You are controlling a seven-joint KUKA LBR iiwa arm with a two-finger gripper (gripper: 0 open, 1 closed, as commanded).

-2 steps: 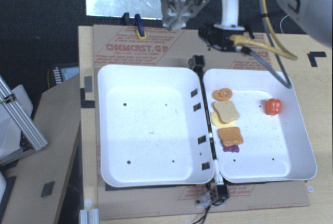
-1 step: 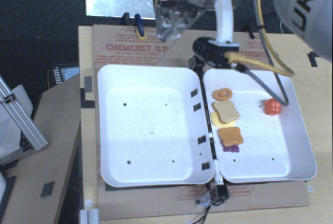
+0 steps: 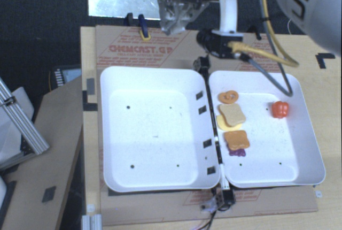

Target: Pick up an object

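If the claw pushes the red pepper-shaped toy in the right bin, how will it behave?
The red pepper toy looks rounded and lobed, so it would probably roll or wobble rather than slide straight. It looks small, likely light. It stands alone on the right bin floor, so nothing nearby would stop it.

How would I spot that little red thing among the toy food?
Look in the right-hand bin. Most pieces cluster along its left wall, by the divider; the red pepper sits alone toward the right side. It is the only red, rounded item, apart from the flat tan bread slice.
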